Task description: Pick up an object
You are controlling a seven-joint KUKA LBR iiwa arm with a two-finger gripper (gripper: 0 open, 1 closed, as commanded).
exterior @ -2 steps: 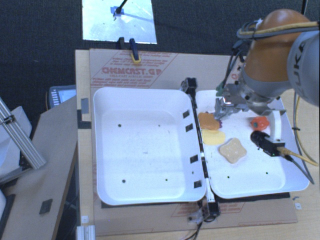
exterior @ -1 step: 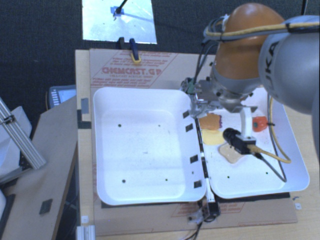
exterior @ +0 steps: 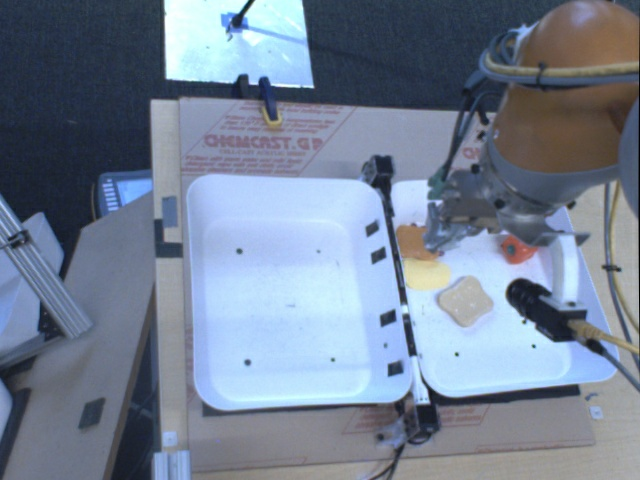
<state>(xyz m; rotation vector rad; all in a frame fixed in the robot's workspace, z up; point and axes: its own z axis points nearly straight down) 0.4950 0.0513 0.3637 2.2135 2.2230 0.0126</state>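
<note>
While hovering in the right white bin (exterior: 560, 368) | my gripper (exterior: 437, 240) touches the flat orange piece (exterior: 412, 240), just left | finger state: cannot tell

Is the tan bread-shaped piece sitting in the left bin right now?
No, the tan bread-shaped piece lies in the right bin, just below the yellow piece, while the gripper is above the orange piece.

Red block letters reading "CHEMCAST GP" stand on the brown protective paper of the board (exterior: 270, 128) under the bins, in the upper middle of the frame just above the left bin's far rim. Smaller red print lines run slantwise around it, too fine to read.
</note>
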